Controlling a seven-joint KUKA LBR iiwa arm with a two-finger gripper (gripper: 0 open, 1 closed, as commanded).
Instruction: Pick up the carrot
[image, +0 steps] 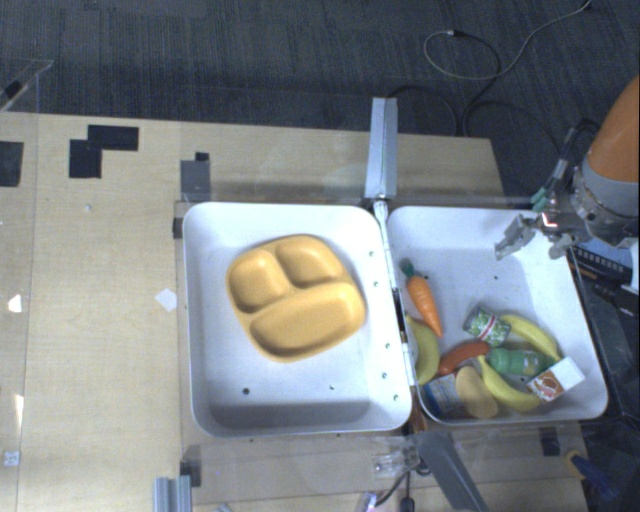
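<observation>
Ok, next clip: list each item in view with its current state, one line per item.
carrot: lying in the right bin, by the left wall, not held.
gripper: above the right bin's far right corner, apart from the carrot.
yellow divided plate: flat in the left bin.
right bin: holds a pile of toy food at its near end.

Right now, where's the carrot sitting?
The carrot lies in the right bin, against its left wall near the divider, green top pointing up-frame, just above a banana. The gripper is at the bin's upper right.
</observation>
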